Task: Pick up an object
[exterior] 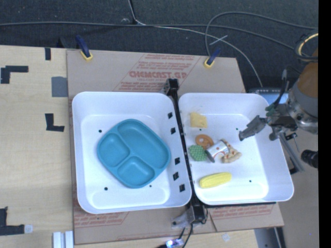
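1. The brown cardboard sheet [155, 71] under the two white bins bears red print just behind the left bin [124, 151]; its largest line reads roughly "CHEMCAST GP".
2. Smaller red lines above and below that word are too blurred to read.
3. More red print on the cardboard just in front of the left bin is illegible.

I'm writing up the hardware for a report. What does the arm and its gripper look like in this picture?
The arm is grey metal with an orange band above the wrist, and thin dark cables run along it. The gripper is dark grey to black, ending in slim fingers over the right bin.
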Robot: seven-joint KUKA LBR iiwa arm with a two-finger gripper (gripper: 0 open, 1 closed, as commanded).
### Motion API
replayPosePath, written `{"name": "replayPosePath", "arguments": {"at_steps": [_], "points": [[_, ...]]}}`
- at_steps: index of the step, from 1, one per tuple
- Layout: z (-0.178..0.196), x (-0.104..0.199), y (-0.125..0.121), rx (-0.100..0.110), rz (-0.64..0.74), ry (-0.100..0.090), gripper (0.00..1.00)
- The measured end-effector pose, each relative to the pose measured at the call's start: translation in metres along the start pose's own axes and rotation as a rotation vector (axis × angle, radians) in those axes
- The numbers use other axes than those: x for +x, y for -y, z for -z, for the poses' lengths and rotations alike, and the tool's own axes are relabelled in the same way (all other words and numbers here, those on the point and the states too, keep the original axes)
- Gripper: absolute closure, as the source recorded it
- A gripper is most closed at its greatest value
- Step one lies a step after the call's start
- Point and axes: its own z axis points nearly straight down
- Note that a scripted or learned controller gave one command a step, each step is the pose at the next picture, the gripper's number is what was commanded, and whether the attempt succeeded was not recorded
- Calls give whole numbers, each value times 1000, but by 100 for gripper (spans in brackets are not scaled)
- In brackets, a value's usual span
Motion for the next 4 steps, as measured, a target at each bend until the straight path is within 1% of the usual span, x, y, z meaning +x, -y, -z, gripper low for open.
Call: {"name": "replayPosePath", "arguments": {"at_steps": [1,2,3,4], "points": [[5,0,-2,-10,3,2,0],[-56,-5,-3,-7,2,2,0],[-102,-2,-9,-7,4,2,0],[-152,4,-1,-6,3,1,0]]}}
